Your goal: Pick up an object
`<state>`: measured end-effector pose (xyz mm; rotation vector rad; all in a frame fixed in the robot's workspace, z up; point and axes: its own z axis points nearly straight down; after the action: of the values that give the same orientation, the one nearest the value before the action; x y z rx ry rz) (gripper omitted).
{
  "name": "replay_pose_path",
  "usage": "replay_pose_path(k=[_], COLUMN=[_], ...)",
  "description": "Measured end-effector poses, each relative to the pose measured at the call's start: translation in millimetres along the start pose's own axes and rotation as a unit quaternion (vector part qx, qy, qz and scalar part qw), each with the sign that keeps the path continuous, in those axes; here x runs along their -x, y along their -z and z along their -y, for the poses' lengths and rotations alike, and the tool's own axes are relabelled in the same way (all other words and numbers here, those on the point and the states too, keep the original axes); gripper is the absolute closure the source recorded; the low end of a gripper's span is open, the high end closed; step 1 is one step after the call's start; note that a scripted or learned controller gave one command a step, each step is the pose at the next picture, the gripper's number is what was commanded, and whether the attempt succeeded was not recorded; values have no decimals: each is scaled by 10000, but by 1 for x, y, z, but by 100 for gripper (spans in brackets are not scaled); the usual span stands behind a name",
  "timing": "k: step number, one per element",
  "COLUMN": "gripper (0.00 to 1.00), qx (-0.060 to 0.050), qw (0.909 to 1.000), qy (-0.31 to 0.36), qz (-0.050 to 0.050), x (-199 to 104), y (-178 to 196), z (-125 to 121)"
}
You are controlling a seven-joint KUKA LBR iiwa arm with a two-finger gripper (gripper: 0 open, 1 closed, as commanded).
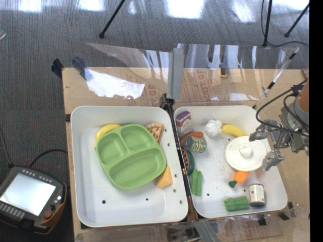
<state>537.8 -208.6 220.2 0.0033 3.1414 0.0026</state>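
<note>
Fingers point(266, 146) of the gripper point(268, 147) stand spread and empty at the right bin's point(214, 213) edge, flanking the white lid point(245, 154); lower squarely onto the rim before closing.

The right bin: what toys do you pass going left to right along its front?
Green pepper → carrot → green ridged piece → small can.
</note>
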Motion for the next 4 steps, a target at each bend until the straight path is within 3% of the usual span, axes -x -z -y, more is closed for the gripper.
replay_pose_path(k=[1, 2, 3, 4], gripper=[0, 0, 0, 0], qx=[0, -33, 5, -6], qw=[9992, 9957, 9751, 9919], qy=[-391, -908, -2219, -1271], qz=[12, 196, 49, 60], x=[-20, -38, 38, -46], y=[-117, -122, -129, -129], z=[0, -5, -70, -56])
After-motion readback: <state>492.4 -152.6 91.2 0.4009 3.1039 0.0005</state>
